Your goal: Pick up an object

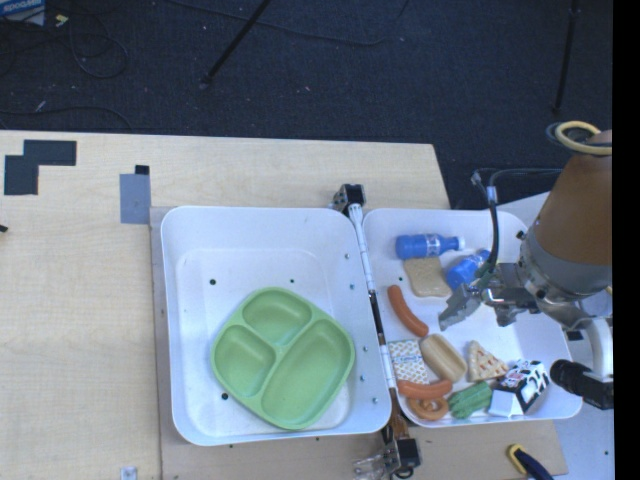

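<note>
The right bin [378, 230] holds several toy foods: a blue bottle [428, 245], a slice of toast [428, 278], a small blue item [465, 268], a red sausage [408, 311], a bread roll [443, 356], a triangular cracker [485, 361], an orange ring [426, 388], a green vegetable [468, 400] and a black-and-white piece [528, 383]. My gripper [478, 313] hangs over the middle of this bin, just right of the sausage and below the blue item. It is open, and nothing sits between its fingers.
The left bin [190, 268] contains a green divided plate [283, 356]. A checkered patch [405, 360] lies by the roll. The arm's grey and orange body [578, 228] covers the right bin's far right side. A clamp [350, 198] sits where the bins meet.
</note>
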You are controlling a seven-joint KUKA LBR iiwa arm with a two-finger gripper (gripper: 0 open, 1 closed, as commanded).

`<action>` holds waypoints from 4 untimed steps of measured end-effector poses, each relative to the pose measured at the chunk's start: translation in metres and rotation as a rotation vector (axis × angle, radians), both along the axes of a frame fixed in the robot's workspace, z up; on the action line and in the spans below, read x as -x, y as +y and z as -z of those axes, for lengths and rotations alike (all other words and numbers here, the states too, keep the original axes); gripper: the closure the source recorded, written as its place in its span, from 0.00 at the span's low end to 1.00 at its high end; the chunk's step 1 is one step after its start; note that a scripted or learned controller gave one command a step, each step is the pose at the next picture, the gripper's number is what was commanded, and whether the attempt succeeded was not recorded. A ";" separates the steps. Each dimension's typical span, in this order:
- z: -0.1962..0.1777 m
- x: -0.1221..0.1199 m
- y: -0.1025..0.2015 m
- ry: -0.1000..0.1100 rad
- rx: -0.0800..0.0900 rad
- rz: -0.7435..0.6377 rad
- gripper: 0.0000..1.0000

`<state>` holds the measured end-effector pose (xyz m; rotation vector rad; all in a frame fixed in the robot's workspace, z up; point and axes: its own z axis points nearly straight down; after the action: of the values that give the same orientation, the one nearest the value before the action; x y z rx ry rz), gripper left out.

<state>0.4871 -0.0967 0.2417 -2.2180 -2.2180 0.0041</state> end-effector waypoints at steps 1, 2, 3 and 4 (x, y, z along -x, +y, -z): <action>0.105 0.012 -0.048 0.000 -0.001 0.002 0.00; 0.153 -0.074 -0.028 -0.007 0.000 0.000 0.00; 0.143 -0.074 -0.028 -0.004 -0.003 0.005 1.00; 0.143 -0.074 -0.028 -0.004 -0.003 0.005 0.00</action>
<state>0.5612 -0.1248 0.0988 -2.2244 -2.2124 -0.0040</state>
